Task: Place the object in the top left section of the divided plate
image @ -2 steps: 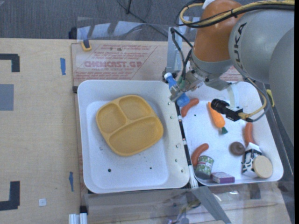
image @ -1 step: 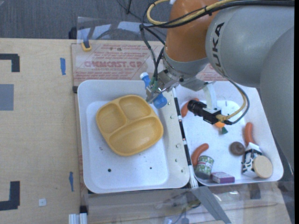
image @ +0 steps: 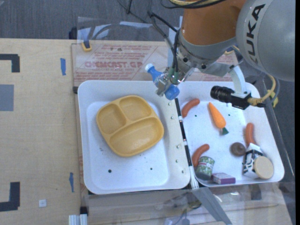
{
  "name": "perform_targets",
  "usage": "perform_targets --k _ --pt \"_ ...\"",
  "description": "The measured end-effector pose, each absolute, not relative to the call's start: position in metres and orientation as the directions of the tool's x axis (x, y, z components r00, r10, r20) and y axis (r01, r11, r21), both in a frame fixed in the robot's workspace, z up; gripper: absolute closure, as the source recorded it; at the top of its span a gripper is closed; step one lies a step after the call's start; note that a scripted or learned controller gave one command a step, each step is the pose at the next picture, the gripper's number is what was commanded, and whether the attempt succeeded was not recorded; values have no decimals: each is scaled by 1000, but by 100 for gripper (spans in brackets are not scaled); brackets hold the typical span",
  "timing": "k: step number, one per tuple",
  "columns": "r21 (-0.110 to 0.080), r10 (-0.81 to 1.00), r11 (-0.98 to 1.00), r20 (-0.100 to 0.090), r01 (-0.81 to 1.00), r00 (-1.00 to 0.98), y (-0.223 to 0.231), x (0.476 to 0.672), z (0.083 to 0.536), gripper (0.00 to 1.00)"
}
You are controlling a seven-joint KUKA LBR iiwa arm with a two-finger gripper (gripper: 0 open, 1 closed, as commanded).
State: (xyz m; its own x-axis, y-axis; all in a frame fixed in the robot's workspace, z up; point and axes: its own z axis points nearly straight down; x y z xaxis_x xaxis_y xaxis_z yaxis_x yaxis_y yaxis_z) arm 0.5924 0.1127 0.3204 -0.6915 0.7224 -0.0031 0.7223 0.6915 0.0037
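where the 2 bins meet, the tool [image: 167,84] hangs beside the divided plate [image: 130,125].

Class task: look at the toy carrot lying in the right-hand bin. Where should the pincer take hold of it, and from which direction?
Probably from straight above, closing across the thick orange body of the carrot near its upper end. It lies flat and tapers toward its green tip, so the wide part offers the surest hold, and bare bin floor flanks both long sides.

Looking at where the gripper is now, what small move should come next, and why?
Probably a short move left and forward, toward the yellow divided plate. The gripper hangs over the ridge between the bins, beside the plate's far right edge, with a blue object at its tip; the top left section lies further left.
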Motion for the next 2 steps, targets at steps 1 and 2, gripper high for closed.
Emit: perform_targets --k 1,2 --pt "2 623 782 -1 623 -782 92 566 214 100" --pt "4 541 841 -3 541 -841 155 582 246 100"
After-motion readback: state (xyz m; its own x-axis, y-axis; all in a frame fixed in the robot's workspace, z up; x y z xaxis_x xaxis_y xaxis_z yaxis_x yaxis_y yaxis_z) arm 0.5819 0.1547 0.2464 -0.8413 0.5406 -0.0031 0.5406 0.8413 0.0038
